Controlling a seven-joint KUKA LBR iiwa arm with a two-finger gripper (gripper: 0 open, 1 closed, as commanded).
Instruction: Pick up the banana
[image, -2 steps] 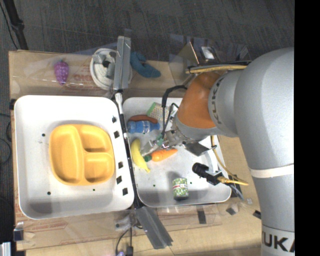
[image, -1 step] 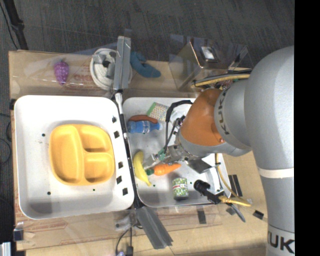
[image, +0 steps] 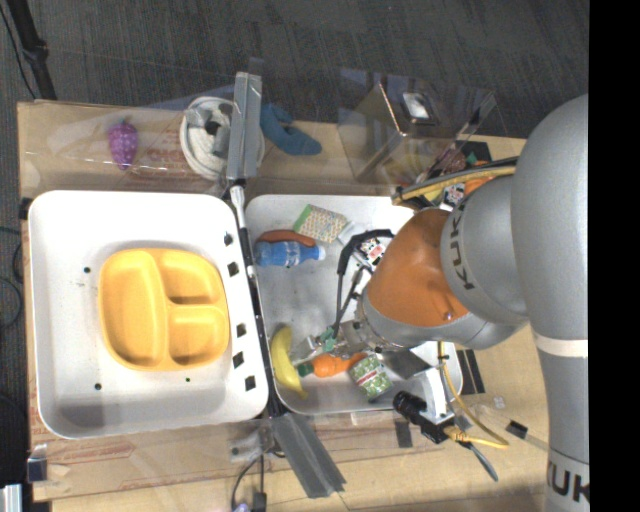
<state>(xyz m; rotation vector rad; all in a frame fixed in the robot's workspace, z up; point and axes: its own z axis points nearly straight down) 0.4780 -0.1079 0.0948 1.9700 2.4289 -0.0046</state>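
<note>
Grey metal and the orange band of the arm (image: 470, 270) cover much of the right bin (image: 300, 215), hiding its right side and whatever lies there. The gripper (image: 340, 345) reaches down near the bin's front edge, among a cluster of small things, and its tip is too tangled with them to make out; whether it is open, closed or gripping anything cannot be told.

The banana (image: 284, 362) lies in the right bin's front left corner, close against the left wall, curved and partly in shadow. Just beside it, toward the gripper, sits an orange carrot-like piece (image: 328, 367), and next to that a green-and-white speckled object (image: 370, 378), half under the arm. Nearer the back edge lie a blue bottle (image: 287, 254) with a reddish item (image: 283, 238) touching it, and a green patterned packet (image: 318, 224). A small card with red marks (image: 373, 249) peeks out beside the arm.

The left bin (image: 60, 300) holds a yellow divided tray (image: 165, 305) near its middle.

Beyond the bins' back edge, on the bench (image: 60, 125), are a purple object (image: 123, 142), a white coil (image: 208, 135) and a blue cloth-like shape (image: 285, 135).
</note>
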